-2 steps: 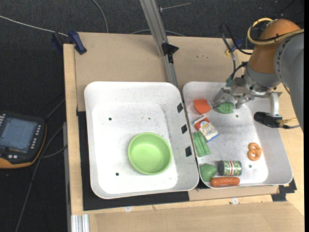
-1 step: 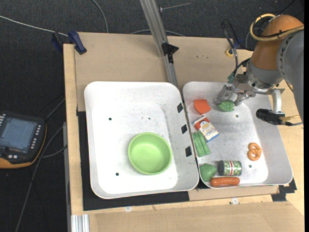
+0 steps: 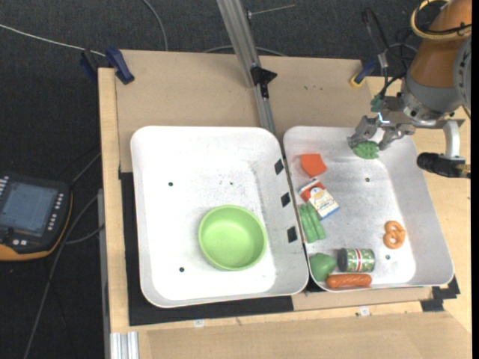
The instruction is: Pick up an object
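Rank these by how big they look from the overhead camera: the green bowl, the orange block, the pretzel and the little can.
1. green bowl, clearly the largest
2. can
3. orange block and pretzel look too alike to rank.

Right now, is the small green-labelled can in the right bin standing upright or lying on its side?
On its side. The small green-labelled can lies lengthwise near the right white bin's front edge, just above the red sausage-shaped toy.
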### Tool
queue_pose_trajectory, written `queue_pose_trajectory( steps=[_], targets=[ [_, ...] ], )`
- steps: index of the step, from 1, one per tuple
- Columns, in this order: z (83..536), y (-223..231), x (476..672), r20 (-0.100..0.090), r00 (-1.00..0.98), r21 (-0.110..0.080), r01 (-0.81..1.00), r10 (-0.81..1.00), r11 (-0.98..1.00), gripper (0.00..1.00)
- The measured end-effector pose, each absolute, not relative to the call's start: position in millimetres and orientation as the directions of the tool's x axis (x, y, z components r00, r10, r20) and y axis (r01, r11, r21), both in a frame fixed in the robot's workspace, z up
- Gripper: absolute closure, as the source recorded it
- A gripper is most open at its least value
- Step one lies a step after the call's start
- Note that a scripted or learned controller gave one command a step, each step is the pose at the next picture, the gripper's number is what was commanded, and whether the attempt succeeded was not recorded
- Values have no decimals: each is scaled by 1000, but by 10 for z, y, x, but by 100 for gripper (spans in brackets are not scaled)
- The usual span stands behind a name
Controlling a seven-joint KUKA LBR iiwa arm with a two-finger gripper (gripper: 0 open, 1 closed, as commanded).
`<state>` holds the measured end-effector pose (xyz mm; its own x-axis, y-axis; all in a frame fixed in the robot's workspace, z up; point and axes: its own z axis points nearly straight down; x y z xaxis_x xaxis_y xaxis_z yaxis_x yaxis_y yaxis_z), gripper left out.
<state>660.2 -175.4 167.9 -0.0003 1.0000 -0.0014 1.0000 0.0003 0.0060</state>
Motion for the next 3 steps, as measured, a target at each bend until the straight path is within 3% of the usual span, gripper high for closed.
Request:
queue_pose_trajectory(
  steps=[2, 3],
  targets=[
    [2424, -1793, 6639, -1, 0, 3, 1000, 1000, 0, 100],
    [2354, -1232, 6420, 1, -4, 1, 1000, 1000, 4, 100]
  ],
)
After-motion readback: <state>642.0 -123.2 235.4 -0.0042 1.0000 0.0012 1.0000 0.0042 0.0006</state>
